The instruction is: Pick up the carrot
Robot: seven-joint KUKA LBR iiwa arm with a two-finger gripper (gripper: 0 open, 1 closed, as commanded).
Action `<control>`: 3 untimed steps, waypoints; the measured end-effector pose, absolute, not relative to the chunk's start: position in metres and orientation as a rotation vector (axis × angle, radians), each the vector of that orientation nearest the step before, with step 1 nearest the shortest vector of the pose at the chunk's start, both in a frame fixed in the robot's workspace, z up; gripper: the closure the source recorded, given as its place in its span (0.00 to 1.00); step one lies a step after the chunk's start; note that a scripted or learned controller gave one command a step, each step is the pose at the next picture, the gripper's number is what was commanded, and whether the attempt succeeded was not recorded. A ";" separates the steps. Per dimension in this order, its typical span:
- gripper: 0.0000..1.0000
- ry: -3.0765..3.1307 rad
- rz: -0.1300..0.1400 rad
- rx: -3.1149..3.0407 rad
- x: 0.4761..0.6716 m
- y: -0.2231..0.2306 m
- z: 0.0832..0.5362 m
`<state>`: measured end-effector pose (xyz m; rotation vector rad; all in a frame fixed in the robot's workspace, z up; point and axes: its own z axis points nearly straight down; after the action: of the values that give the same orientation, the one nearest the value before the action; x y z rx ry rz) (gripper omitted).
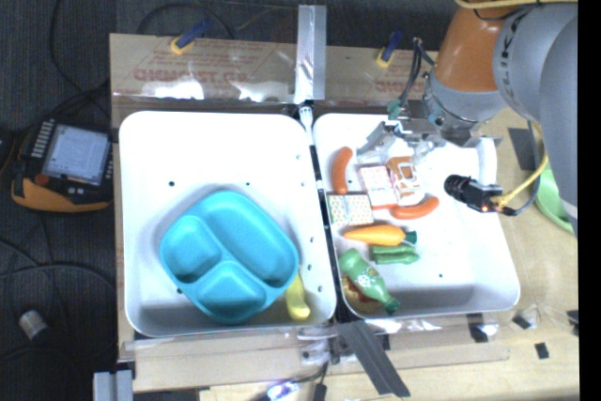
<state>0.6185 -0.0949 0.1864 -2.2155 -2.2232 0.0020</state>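
My big grey arm [526,42] reaches in over the far edge of the right bin [488,272], and next door the left bin [141,202] holds a blue tray [225,254] with a yellow banana [297,298] at its near edge. The carrot [376,234] lies flat near the middle of my right bin, close to its left wall, touching a checked box [347,208] and a green thing [394,253], with a red sausage [416,209] just behind it. My pincer [406,129] hangs above the far end of that bin, and I cannot tell what it is doing, so I think I should come toward the near edge, drop straight down over the orange middle, and squeeze across its thin sides.
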 end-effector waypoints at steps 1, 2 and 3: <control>0.00 -2.404 0.001 -2.017 0.548 -0.108 0.138; 0.00 -2.634 -0.010 -1.734 0.513 -0.110 0.090; 1.00 -2.634 -0.017 -1.732 0.514 -0.108 0.101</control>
<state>0.5142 -0.1081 0.1005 -1.7323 -2.6336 -0.0172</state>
